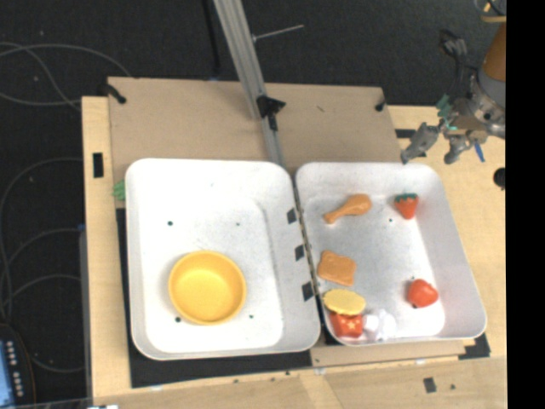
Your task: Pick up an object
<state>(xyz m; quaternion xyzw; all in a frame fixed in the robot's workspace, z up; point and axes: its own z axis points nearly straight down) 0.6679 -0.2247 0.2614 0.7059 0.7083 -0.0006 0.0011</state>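
Two shallow white bins side by side on a tan bench (358, 109), both smooth plastic with round corners. In the left bin (213, 186), near its front edge, one round yellow bowl (207, 287), shiny and deep. In the right bin (451, 228), six small toy foods. Near the back edge, a tan drumstick (347, 208), fat at one end and thin at the other, and close to the back right corner a small red strawberry (406, 204) with a green top. By the left wall, a flat brown square of toast (336, 268). At the front left corner, a yellow oval piece (344, 302) on top of a red lump (347, 324), with something small and white (379, 325) just beside. Near the right wall, toward the front, a round red tomato (421, 293).

Above the bench just past the right bin's back right corner, the gripper (436, 146), grey metal, with two fingers spread apart and nothing between. Nearest to it, the strawberry, a little forward and inside the bin. Plenty of bare white floor in the middle of the right bin.
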